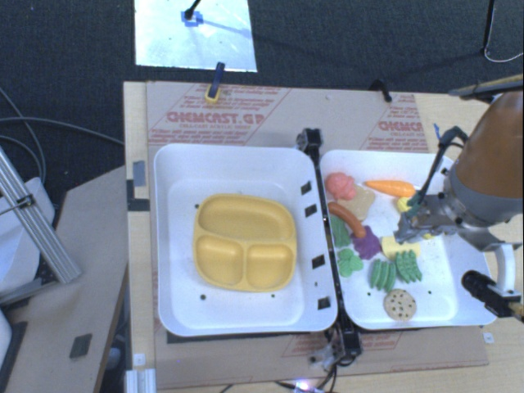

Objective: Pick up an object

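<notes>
Hand (407, 224) of mine hangs low over the right bin (471, 301); whether it is wide or narrow I cannot tell. Just beneath lies a small yellow piece (408, 245), green beans (407, 266) just beyond.

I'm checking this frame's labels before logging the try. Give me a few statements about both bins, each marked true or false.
1. The yellow divided tray lies in the left bin. True.
2. The carrot lies on the yellow divided tray. False: it lies in the right bin.
3. The cookie lies near the right bin's front edge. True.
4. The gripper is over the left bin. False: it is over the right bin, beside the food toys.
</notes>
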Tool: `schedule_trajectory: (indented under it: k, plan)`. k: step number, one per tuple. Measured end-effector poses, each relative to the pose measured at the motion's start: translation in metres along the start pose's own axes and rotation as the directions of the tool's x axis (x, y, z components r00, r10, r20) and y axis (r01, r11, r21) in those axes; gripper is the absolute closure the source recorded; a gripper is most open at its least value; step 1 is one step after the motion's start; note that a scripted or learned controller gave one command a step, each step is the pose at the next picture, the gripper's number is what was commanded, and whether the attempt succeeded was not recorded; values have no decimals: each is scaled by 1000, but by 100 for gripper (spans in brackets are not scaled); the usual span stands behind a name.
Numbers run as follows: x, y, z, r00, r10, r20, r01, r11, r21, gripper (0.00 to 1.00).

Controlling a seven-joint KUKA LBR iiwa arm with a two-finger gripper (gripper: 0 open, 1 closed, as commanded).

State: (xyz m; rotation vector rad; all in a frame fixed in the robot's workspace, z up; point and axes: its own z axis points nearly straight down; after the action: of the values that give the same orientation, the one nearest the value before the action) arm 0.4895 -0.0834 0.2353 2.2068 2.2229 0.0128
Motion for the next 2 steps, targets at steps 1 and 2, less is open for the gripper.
schedule_trajectory:
  k: [1, 2]
  plan:
    - [-1, -2, 6, 1000, 5, 0, -5, 1000, 10, 0]
    - [-49, -7, 115, 1000, 11, 0, -11, 1000, 20, 0]
